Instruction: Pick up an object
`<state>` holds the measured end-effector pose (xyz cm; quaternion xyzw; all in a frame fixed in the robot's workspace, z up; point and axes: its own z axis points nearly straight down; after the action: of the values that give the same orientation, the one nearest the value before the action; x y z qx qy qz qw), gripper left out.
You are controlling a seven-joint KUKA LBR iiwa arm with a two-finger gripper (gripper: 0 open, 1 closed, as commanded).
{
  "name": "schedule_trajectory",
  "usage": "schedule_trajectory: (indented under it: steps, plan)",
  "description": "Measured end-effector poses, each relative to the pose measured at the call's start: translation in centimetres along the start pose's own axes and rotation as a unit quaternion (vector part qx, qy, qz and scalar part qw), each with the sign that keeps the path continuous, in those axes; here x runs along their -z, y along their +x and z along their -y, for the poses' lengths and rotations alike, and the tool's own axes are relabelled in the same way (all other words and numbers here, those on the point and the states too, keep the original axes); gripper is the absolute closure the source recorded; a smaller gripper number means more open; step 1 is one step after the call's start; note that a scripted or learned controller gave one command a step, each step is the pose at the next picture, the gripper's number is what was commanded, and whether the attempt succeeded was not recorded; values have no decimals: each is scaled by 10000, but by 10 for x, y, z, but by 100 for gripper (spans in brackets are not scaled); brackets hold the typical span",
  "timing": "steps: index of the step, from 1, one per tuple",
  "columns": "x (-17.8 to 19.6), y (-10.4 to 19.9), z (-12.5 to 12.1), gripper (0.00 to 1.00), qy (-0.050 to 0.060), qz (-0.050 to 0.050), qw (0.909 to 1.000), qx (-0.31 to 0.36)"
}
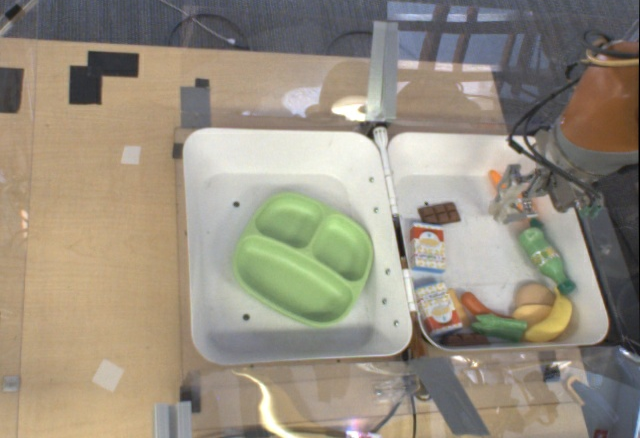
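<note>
Our gripper (518,198) hangs low over the right bin (470,151), close to its right wall; we cannot tell how it is set or whether it has hold of anything. Just near of it lies a green bottle (544,255), tilted. Open white floor spreads left toward a brown chocolate bar (439,214). Along the near edge crowd two cartons (430,271), a banana (553,320) and a green vegetable (500,326). We see a green divided plate (303,256) in the left bin (215,176).
</note>
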<state>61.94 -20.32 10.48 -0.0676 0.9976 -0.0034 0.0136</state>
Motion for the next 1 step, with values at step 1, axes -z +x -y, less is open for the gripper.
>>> schedule_trajectory:
  steps: [1]
  plan:
    - [-1, 0, 0, 0, -3, -5, 10000, 3]
